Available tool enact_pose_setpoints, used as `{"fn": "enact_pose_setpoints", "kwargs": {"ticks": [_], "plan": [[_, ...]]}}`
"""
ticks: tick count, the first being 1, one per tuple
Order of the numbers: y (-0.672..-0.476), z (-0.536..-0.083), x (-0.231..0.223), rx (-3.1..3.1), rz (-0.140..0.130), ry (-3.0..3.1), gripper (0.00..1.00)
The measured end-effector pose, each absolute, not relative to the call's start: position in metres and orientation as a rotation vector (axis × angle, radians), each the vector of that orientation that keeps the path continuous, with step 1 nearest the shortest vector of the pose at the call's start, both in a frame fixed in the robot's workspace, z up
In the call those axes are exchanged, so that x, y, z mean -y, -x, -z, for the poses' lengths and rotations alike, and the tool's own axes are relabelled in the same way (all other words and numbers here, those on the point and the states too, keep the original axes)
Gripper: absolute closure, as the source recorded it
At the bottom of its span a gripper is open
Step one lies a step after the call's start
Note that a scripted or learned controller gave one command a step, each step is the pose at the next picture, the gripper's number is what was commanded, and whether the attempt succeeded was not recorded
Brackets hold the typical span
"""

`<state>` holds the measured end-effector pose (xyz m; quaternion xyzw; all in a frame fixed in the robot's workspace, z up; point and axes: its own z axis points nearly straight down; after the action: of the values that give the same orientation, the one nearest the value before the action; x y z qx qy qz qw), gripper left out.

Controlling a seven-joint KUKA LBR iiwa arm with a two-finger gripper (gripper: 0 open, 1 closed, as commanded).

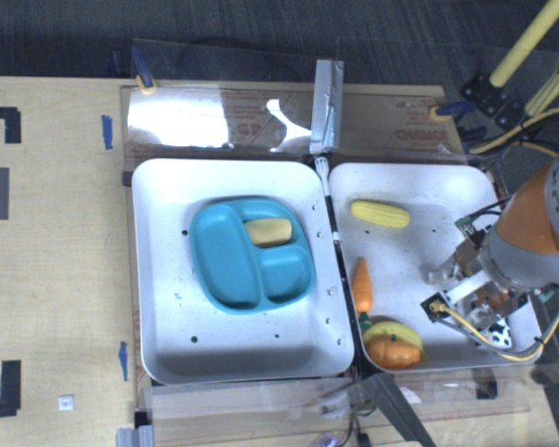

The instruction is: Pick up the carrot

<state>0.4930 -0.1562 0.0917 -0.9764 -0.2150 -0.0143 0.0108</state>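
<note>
Open white floor across the middle of the right bin [419, 180], between the corn cob [380, 214] near the far wall and the claw [456, 291] hanging low on the right side. Tight on the carrot's [361, 285] left: pressed close against the divider wall [334, 250] between the bins. Clear on its right flank, with bare floor out to the claw. Crowded at its near end, where a small pumpkin [393, 350] and a yellow-green fruit [384, 330] sit just beside the tip. Loose cables [484, 329] trailing under the wrist along the near right corner. Left bin [158, 250] largely taken by a blue divided plate [252, 254].
</note>
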Motion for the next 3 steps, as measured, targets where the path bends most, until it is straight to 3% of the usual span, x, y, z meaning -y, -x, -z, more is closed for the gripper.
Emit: {"fn": "enact_pose_setpoints", "kwargs": {"ticks": [1, 2, 3], "plan": [[-0.489, -0.099, 0.16, 0.675, 0.027, 3.057, 1.0], [-0.521, -0.154, 0.148, 0.514, 0.0, 3.098, 1.0], [-0.573, -0.208, 0.225, 0.879, 0.0, 3.018, 1.0]]}}
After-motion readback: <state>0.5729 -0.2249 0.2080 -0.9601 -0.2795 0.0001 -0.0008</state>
